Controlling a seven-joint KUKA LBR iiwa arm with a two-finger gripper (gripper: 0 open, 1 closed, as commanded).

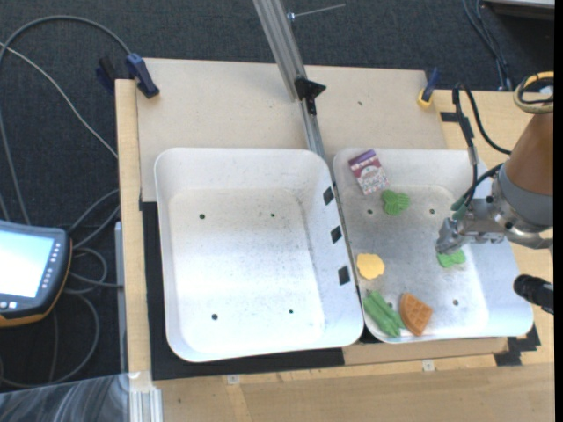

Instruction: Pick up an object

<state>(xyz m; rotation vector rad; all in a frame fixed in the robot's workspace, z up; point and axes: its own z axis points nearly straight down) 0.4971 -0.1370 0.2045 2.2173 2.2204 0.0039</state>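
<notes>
Your claw (451,240) sits low in the right bin (493,323), right above a small green piece (452,258) that touches its tip, but you cannot tell whether it is apart, together or clamped on anything. To the claw's left lie a green lump (395,203) and, beyond it, a purple-and-white packet (367,170). Nearer the front edge than the claw are a yellow piece (370,266), a long green item (382,312) and an orange wedge (415,313), all on the worktop's (220,104) right bin.
</notes>
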